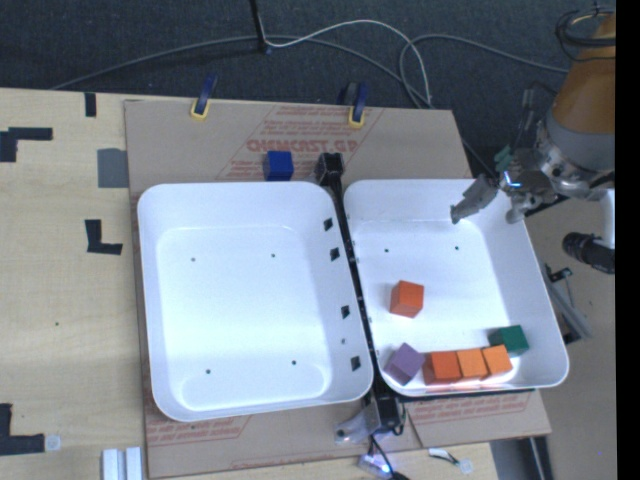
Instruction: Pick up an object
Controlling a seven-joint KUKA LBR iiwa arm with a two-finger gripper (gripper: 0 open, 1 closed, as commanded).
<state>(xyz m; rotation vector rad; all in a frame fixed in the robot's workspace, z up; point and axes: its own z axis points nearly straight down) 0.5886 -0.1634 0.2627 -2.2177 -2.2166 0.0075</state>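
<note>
Front row of the right bin: a purple block (404, 362) sits by the near-left corner, then two orange cubes (442, 367) (471, 363) touching, a lighter orange cube (497, 359) next in the line, and a dark green block (511, 339) just behind that end
Middle of the right bin: a lone orange-red cube (406, 298) stands well apart from the row, with bare floor all round it
Right white shallow bin (440, 208): holds all six blocks, none against the far wall
Left white shallow bin (240, 298): I see nothing lying in it
Claw (470, 204): it hangs over the far right part of the right bin, above the floor and well apart from every block; from where I stand I cannot tell whether it is released or clenched, and I see nothing carried in it
Arm: the grey wrist with its orange band (585, 93) reaches in from the right edge of the table
Step in hand: I'd judge this the approach, no block picked yet
Next move: likely a swing nearward and down over one block; the lone orange-red cube looks the easiest, since the row pieces crowd each other
Beyond the bins: a small blue cube (279, 164) rests on the brown cardboard sheet (300, 138), outside both bins
</note>
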